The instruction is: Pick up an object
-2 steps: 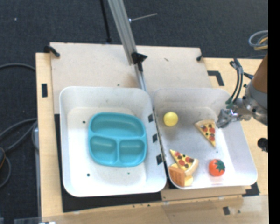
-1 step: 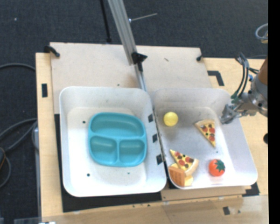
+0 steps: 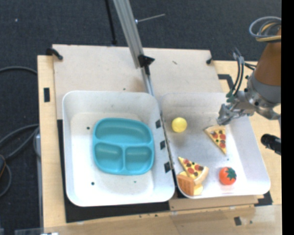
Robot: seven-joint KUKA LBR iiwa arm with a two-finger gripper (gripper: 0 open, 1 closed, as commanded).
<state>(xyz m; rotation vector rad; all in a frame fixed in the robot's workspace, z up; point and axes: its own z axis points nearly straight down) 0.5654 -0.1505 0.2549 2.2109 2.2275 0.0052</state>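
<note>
In the right bin (image 3: 245, 180) lie a yellow ball (image 3: 179, 125), a pizza slice (image 3: 218, 137) toward the far right, a second pizza slice (image 3: 192, 168) at the near left with a tan block (image 3: 189, 185) beside it, and a red tomato (image 3: 227, 176). My gripper (image 3: 224, 117) hangs at the bin's far right side, just above the tip of the far pizza slice. Nothing shows between its fingers.
The left bin (image 3: 73, 180) holds a teal divided plate (image 3: 122, 146). A slanted metal pole (image 3: 130, 28) rises from the bench behind the bins. Cables trail from the arm's wrist (image 3: 240, 77).
</note>
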